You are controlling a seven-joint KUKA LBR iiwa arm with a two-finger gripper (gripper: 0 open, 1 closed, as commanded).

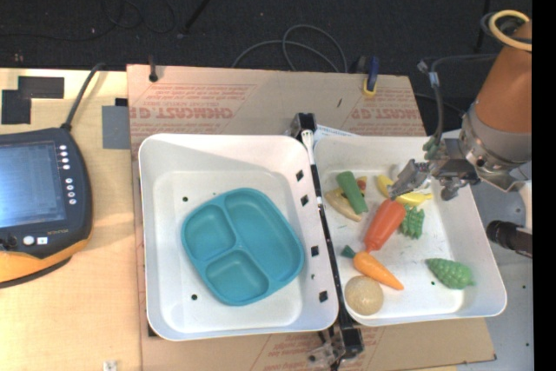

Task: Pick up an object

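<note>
so when you looked at this moment, the gripper point(423, 175) sat over the upper right part of the right bin point(486, 291), coming in from the right side of the camera view. its fingers looked spread apart with nothing between them, though they were small and dark, so take that loosely.

the nearest grabbable thing was the big red-orange carrot point(384, 223), lying just below and to the left of the gripper. its long axis ran on a slant, fat end up toward the gripper, tip pointing down-left. my guess was that a grab would want the fingers set across that slant, not along it.

the trouble was crowding. a yellow piece point(413, 198) lay right at the carrot's top end, nearly under the fingers, and a green bumpy veggie point(413, 222) was touching or just beside the carrot's right flank. so you had little room on that side.

further left were a green pepper-ish piece point(351, 187) and a tan one point(344, 203). lower down, a smaller orange carrot point(377, 269), a pale round ball point(365, 294) and another green piece point(450, 273) lay more apart, easier targets but farther off.

the left bin point(161, 308) held the teal divided plate point(241, 245), well apart from the arm.
</note>
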